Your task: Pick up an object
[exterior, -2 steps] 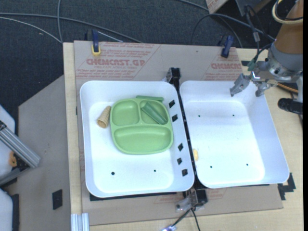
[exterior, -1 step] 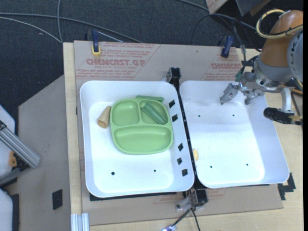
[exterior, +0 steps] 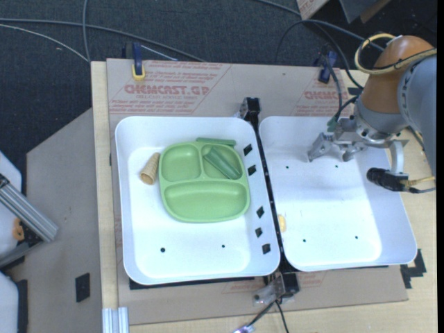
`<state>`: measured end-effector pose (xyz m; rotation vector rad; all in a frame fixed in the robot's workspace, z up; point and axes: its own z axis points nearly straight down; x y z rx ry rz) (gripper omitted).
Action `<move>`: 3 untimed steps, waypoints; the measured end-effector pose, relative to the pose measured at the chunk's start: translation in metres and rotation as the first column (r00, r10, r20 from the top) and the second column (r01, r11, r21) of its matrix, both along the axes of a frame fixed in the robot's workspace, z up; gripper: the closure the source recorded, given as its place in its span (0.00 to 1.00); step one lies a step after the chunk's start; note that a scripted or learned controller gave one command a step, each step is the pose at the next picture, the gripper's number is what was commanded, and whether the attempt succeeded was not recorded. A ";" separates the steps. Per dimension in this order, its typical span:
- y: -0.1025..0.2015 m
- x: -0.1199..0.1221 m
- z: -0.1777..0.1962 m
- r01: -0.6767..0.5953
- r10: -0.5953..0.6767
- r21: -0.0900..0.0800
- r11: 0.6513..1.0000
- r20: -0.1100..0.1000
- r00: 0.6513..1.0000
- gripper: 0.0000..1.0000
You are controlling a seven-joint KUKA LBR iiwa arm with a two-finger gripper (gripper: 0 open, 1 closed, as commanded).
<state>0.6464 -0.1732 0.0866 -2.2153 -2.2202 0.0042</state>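
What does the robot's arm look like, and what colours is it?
The arm is fat, round and grey, with an orange band like a collar above the wrist. A yellow cable loops beside it. At its end sits a small silver metal pincer.

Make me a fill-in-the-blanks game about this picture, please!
1. The green plate lies in the ____ bin.
2. The little cone lies on the plate's ____ side.
3. The gripper hangs over the ____ bin.
4. The band above the robot's wrist is ____.

Missing words: left; left; right; orange
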 end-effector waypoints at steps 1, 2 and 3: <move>0.000 0.002 0.015 -0.001 0.001 -0.001 1.000 0.007 1.000 1.00; -0.008 -0.002 0.072 0.002 -0.002 -0.004 1.000 0.012 1.000 1.00; -0.001 -0.008 0.125 0.001 -0.001 -0.003 1.000 0.012 1.000 1.00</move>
